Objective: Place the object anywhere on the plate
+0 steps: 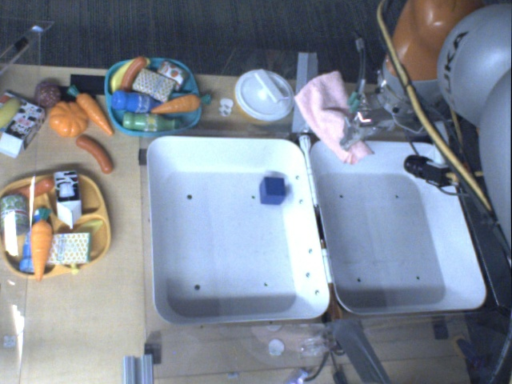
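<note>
Seemingly the gripper (358, 126) hangs over the far edge of the right bin (448, 294) with a pink cloth (324, 106) draped at it; the cloth appears pinched in the narrow jaws, though the grip point is hard to make out. No plate sits in either bin. A blue cube (273, 190) rests alone in the left bin (184, 286), well apart. A white lidded dish (265, 95) stands just beyond the bins, beside the cloth.

Bright, even overhead light here; the white bins (240, 238) glare a little, soft shadows pool along their near walls, the picture's slightly soft, and the arm (472, 46) looms blurry.
</note>
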Robot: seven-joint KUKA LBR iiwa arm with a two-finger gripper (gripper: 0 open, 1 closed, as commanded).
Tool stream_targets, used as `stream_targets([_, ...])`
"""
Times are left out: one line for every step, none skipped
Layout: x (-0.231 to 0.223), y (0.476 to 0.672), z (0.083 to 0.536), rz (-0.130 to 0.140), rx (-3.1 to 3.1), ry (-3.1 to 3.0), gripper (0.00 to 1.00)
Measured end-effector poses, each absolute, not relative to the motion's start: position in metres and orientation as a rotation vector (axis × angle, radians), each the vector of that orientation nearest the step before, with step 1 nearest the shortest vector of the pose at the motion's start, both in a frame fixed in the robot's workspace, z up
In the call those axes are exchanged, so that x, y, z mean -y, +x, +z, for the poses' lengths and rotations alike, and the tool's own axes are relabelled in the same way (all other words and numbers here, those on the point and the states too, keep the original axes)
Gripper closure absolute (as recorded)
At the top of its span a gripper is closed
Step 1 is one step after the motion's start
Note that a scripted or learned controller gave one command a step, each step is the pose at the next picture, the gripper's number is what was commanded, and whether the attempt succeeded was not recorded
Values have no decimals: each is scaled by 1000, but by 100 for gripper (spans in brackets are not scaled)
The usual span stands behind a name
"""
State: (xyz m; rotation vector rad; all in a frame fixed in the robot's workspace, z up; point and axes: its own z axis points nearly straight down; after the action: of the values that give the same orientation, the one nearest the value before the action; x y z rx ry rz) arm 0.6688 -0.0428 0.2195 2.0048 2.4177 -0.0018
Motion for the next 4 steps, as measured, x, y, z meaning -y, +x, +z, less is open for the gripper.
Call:
stream_targets([41,670,224,-1,-2423,1997,100])
stream_targets([-8,651,233,4,-2773,1470,100])
stream_targets([-53,630,222,4,-3010,888,100])
stream_targets([-95,602,225,4,-3126,271,100])
